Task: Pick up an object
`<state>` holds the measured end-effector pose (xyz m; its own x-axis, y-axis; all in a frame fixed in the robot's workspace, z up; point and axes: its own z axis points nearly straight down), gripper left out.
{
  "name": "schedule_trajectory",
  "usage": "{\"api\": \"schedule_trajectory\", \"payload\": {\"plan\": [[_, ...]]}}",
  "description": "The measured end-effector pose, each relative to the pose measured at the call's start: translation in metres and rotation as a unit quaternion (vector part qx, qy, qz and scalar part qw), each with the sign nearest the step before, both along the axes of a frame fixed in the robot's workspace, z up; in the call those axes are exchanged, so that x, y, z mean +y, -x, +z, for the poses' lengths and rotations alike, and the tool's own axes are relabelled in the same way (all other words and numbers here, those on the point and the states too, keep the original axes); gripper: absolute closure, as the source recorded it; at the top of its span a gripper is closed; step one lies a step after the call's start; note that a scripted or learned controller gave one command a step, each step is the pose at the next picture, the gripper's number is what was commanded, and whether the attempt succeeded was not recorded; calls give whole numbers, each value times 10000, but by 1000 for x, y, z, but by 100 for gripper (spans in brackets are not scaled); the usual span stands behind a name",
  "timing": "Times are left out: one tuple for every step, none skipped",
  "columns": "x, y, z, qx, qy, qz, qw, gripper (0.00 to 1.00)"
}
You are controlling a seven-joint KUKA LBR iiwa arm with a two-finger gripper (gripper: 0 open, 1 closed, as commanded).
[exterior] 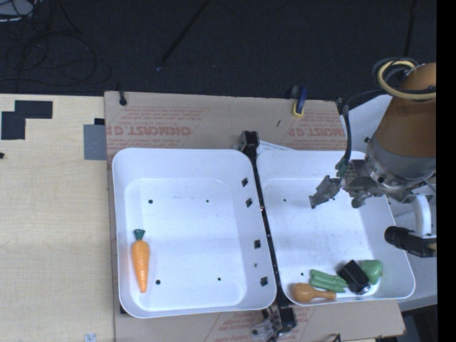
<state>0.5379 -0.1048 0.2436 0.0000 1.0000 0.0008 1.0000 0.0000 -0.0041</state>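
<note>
Carrot [140, 262] lies in left bin [185, 164] — pale wood worktop [50, 219], dark floor behind; pincer [340, 192] state unclear.

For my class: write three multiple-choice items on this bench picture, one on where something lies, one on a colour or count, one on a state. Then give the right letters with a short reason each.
1. Where does the carrot lie?
A. In the left bin, near its front left corner
B. In the right bin, near its back wall
C. On the cardboard behind the bins

2. How many objects lie in the right bin?
A. One
B. Four
C. Seven

3. How does the gripper stand?
A. Pressed on the carrot
B. Above the right bin, with nothing between its fingers
C. Lifting the black object

Answers
1. A: the carrot rests by the left bin front left corner.
2. B: an orange gourd-shaped piece, a green pod, a black object and a green piece cluster at its front.
3. B: it hangs over bare bin floor, apart from the cluster.
</note>
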Motion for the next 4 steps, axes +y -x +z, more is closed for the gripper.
{"api": "schedule_trajectory", "payload": {"plan": [[49, -52, 259, -106, 12, 23, 9999, 0], [-88, -104, 271, -21, 31, -47, 10000, 0], [-80, -104, 281, 5, 11, 14, 10000, 100], [7, -106, 263, 7, -9, 37, 10000, 100]]}}
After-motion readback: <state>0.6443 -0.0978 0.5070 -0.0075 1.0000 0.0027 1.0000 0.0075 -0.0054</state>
